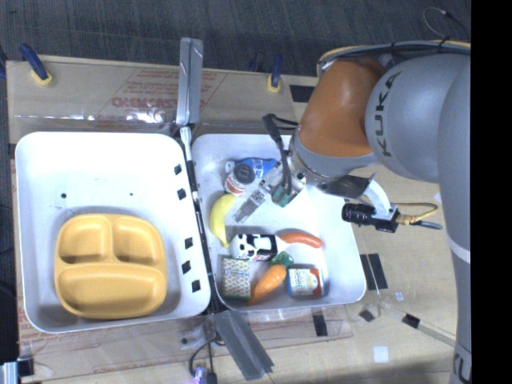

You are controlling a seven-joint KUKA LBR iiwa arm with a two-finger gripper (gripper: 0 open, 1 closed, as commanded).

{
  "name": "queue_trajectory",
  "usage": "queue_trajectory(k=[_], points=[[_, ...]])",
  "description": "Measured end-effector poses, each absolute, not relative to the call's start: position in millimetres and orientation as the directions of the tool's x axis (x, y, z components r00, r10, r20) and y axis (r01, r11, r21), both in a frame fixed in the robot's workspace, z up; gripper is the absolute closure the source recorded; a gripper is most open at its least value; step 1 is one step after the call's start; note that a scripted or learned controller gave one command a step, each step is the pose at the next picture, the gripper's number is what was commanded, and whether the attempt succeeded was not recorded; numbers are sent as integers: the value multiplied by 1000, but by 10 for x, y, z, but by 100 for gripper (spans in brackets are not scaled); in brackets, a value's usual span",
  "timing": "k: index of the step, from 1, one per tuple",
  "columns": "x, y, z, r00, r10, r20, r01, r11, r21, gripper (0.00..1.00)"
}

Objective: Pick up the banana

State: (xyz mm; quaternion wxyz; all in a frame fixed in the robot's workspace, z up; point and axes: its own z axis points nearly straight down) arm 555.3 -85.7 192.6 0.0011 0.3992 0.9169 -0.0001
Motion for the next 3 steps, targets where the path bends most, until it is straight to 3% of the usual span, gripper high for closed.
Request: queue_trajectory(k=[1,2,3], points=[[5874,-1098,915,-594,804,0,804,594,-1,0],[5945,-1002,936,-824,567,-7,567,824,-2,0],[5531,-959,943,-886,464,-9,464,886,-5,0]])
